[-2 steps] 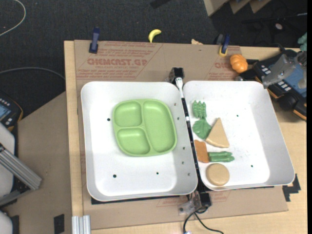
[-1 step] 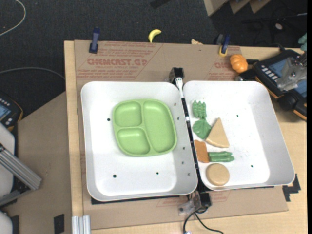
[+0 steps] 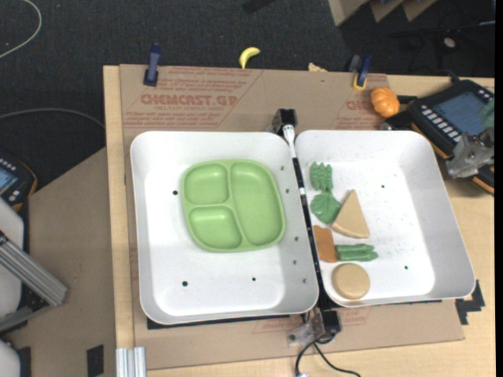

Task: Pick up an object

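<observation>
In the left bin (image 3: 157,210) lies a light green three-compartment plate (image 3: 233,204). Toy foods cluster along the left side of the right bin (image 3: 409,210): a green leafy piece (image 3: 321,175), a darker green piece (image 3: 324,206), a tan wedge (image 3: 352,217), an orange block (image 3: 325,244), a green pod (image 3: 356,252) and a round tan cookie (image 3: 350,281).
A small yellow banana (image 3: 249,56) and an orange ball (image 3: 384,100) lie on the cardboard behind the bins. Blue clamps (image 3: 152,65) hold the board's back edge. A black handheld controller (image 3: 456,116) rests at the right. The right bin's right half is bare.
</observation>
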`<move>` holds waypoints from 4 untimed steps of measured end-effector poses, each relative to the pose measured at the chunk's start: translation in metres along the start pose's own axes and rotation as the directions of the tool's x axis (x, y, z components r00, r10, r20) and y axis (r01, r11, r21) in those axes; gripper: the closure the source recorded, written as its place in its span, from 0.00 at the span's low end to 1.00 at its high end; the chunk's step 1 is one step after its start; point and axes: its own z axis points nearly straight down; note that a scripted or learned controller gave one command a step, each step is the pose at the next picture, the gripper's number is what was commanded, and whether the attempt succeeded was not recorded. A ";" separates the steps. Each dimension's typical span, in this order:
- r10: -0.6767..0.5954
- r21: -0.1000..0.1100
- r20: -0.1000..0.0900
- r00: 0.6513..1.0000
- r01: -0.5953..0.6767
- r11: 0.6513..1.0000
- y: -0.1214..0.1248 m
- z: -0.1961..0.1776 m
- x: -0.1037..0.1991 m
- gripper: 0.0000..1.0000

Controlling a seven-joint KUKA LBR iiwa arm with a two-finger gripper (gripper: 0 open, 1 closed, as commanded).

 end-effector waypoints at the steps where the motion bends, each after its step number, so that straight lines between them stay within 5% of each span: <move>1: 0.002 0.002 -0.001 1.000 -0.002 1.000 0.000 0.095 -0.062 1.00; 2: -0.001 -0.002 -0.001 1.000 0.001 1.000 0.001 0.138 -0.111 1.00; 3: -0.011 0.007 -0.009 1.000 0.011 1.000 0.015 0.279 -0.045 1.00; 4: -0.005 -0.010 0.002 1.000 0.005 1.000 0.064 0.324 -0.087 1.00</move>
